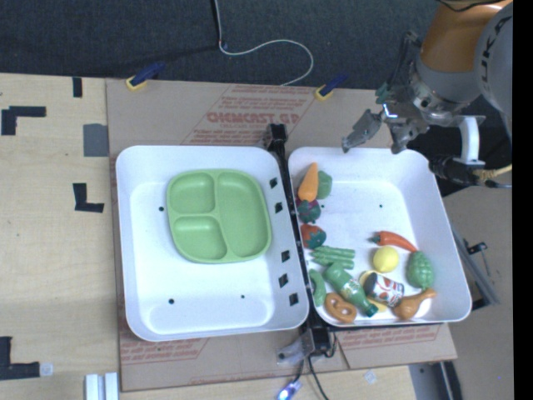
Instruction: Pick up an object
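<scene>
The right bin (416,182) holds a heap of toy food along its left and near sides. An orange carrot (308,182) lies by the left wall, with a red and green piece (312,236) and green beans (335,254) below it. Toward the near right are a red chili (394,240), a yellow lemon (385,259), a green leafy piece (420,269), a small can (386,288), a green bottle (350,287), a brown ring (340,308) and a drumstick (411,304). My gripper (372,144) hangs open over the bin's far rim, with nothing between its fingers.
The left bin (141,248) carries a green divided plate (221,215). A black clip (276,136) sits where the two bins meet at the far side. A white cable (266,48) loops across the dark backdrop. Cardboard (208,115) lies under both bins.
</scene>
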Motion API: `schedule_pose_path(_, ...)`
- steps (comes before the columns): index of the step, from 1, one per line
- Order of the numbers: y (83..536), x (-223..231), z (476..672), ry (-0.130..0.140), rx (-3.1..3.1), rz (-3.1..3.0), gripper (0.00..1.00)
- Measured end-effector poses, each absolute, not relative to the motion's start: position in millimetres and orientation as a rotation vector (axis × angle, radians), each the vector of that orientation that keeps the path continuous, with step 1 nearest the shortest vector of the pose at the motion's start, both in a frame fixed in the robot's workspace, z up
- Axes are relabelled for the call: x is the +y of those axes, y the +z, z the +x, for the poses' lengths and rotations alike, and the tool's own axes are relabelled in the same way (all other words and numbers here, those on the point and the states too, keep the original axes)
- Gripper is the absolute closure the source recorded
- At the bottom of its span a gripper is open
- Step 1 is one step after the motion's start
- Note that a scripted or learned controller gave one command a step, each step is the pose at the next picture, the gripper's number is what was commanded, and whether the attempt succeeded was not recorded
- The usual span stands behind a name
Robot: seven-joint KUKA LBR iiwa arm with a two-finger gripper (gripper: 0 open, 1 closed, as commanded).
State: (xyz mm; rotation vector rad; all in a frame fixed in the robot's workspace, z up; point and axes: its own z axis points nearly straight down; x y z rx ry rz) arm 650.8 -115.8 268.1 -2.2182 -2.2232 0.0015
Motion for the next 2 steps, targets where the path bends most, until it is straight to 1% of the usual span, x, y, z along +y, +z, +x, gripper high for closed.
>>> schedule_pose_path(1, 276.1, 2.5, 593.7, -0.002, -2.233, -2.203, 0.00)
schedule_pose_path(2, 285.1, -4.7, 595.3, 0.003, -2.226, -2.214, 1.00)
